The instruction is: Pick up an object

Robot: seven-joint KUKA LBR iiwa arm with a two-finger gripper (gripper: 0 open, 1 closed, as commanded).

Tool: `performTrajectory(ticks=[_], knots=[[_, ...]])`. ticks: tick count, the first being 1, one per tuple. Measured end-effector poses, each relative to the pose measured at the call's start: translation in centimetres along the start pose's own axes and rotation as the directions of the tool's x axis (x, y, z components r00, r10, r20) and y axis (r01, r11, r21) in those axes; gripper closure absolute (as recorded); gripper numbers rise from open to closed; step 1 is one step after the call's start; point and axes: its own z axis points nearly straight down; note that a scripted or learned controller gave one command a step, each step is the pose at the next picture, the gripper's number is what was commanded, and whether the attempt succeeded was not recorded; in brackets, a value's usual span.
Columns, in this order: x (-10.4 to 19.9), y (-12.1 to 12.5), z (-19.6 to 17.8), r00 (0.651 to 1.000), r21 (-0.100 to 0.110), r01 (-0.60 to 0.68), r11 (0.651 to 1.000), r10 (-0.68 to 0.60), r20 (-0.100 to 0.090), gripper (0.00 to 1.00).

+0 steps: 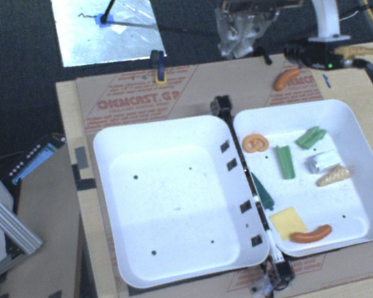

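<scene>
Dark carpet surrounded the bench [57,223], whose cardboard sheet [139,99] bore two shallow white bins side by side. All pickable objects but one lay in the right bin [367,150]. An orange pretzel [255,144] sat near that bin's upper left corner. A dark green stick [285,161] lay just right of it, upright in the frame. A lighter green piece [310,137] lay further right, above a small white block [322,161] and a tan cone [333,175]. A yellow square [287,221] and a sausage [310,234] occupied the lower part. A dark green strip [262,192] lay along the bins' shared edge. A second sausage [287,79] rested on the cardboard above the right bin. The left bin [113,157] filled the frame's centre left. The gripper [241,33] hung at the upper right of the frame, well apart from every object; whether its jaws were released or clenched could not be told.
</scene>
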Motion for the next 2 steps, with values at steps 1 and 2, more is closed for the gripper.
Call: performTrajectory(ticks=[1,2], knots=[[5.28,-9.39,-0.17,1.000,0.002,0.012,1.000,-0.012,-0.004,1.00],[4.46,-9.25,-0.05,1.000,0.002,0.002,1.000,-0.002,-0.001,1.00]])
